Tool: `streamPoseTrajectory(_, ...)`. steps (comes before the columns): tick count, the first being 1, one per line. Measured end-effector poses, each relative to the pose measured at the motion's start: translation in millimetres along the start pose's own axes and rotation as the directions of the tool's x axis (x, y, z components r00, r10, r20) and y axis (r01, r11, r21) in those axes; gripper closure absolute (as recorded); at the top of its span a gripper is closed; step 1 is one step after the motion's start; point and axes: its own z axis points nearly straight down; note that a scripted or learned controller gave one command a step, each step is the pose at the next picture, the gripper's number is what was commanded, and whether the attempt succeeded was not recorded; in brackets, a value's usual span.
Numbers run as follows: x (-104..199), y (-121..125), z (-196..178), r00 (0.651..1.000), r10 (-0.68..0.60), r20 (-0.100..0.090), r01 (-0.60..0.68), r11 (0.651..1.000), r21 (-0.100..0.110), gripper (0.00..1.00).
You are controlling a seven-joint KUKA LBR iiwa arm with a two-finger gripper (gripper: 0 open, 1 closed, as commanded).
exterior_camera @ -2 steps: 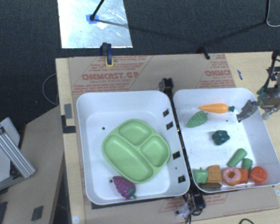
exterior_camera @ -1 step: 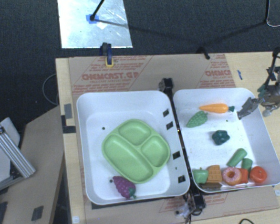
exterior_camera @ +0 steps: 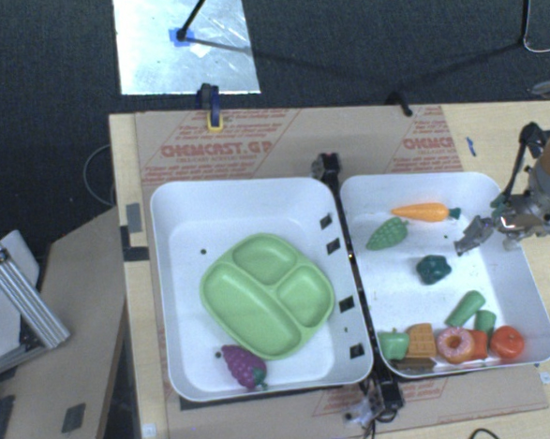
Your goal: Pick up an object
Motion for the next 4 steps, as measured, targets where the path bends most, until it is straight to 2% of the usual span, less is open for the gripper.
streamPoseTrajectory(1, 7, -4, 45, 1.0, -0.001, -0.001, 0.001, 1.0, 0.0, 0.0)
streamPoseTrajectory(2, -5, 1, 79, 1.0, 0.0, 0.011, 0.0, 1.0, -0.021, 0.0)
streamPoseTrajectory(3, -10, 6, 98, 1.0, 0.001, 0.011, -0.001, 1.0, -0.02, 0.0)
streamPoseTrajectory(4, -6, 3, 92, 1.0, -0.002, 0.004, 0.002, 1.0, -0.01, 1.0)
